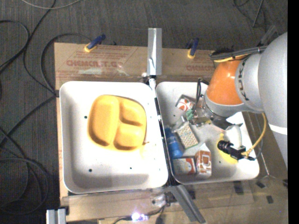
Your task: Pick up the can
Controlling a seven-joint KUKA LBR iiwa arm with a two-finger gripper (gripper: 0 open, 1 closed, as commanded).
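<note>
A red and white can [184, 103] lies on its side near the back left of the right bin [252, 171]. My gripper [195, 117] hangs low over that bin, just right of and in front of the can, with the orange band of the wrist above it. The wrist hides part of the can's right end. Whether the gripper touches the can cannot be told from this view.
A blue bottle [174, 144] lies along the right bin's left wall, next to a patterned box [187, 136]. Two orange and white cartons [197, 164] sit at the front. A yellow divided plate [118, 122] lies in the left bin [74, 171].
</note>
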